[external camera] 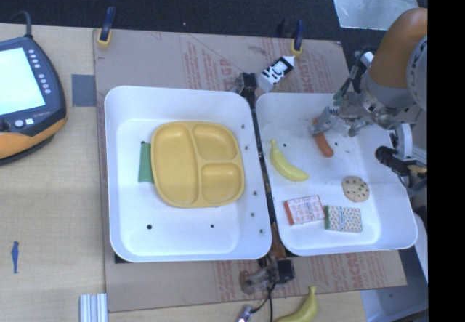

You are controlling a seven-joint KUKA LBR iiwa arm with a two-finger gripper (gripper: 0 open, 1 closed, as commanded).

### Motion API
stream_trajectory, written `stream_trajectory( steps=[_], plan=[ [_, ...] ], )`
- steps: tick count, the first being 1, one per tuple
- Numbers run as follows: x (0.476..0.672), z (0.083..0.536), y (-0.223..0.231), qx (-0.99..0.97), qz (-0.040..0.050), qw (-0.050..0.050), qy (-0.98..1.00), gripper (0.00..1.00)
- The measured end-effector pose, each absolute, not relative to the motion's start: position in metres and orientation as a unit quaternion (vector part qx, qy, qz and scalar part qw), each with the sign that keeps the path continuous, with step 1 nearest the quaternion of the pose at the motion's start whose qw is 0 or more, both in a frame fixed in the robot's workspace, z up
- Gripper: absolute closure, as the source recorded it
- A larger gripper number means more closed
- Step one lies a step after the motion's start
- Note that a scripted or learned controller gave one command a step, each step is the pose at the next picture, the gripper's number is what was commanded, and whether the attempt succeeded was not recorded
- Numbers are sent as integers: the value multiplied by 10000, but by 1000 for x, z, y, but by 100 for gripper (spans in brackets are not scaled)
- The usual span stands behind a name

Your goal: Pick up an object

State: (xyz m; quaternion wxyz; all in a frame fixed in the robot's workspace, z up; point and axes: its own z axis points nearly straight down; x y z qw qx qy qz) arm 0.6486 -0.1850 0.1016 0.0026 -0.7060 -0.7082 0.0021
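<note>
**Orange sausage at my fingertips in the right bin**

Orange and small, the sausage-shaped toy (323, 145) lies tilted in the upper part of the right shallow white bin (396, 237), and my two-finger gripper (336, 123) sits right over its upper end. From this slanted overhead angle my dark metal fingers blur into the wrist hardware, so I cannot tell whether they are spread or pressed together, or whether the toy is between them. My grey arm with its orange band (401, 44) comes in from the right edge.

Below and to the left of the sausage, a yellow plastic banana (287, 165) lies near the bin's left wall. Further down sits a round tan cookie with dark chips (355, 188), and along the lower part of the bin two flat packets lie side by side, a red-and-white one (304, 209) just beside a green-patterned one (343, 219).

The left shallow white bin (127, 237) holds a yellow plastic tray with three compartments (196, 164); a flat green piece (145, 162) pokes out from under its left edge.

Both bins rest on a brown cardboard sheet (189, 59) clamped to the bench. A handheld control pendant with a pale screen (25, 99) lies at the far left, and a second yellow banana (301, 307) lies on the cardboard below the bins.
</note>
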Motion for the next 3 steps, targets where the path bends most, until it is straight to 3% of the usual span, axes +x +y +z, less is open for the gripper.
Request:
stream_trajectory(
  steps=[1,2,3],
  plan=[
    [627,91,-137,-7049,22,12,-7093,0],
    [627,102,-138,-7042,32,10,-7100,100],
    [585,193,-35,-7042,13,6,-7100,100]
  ],
)
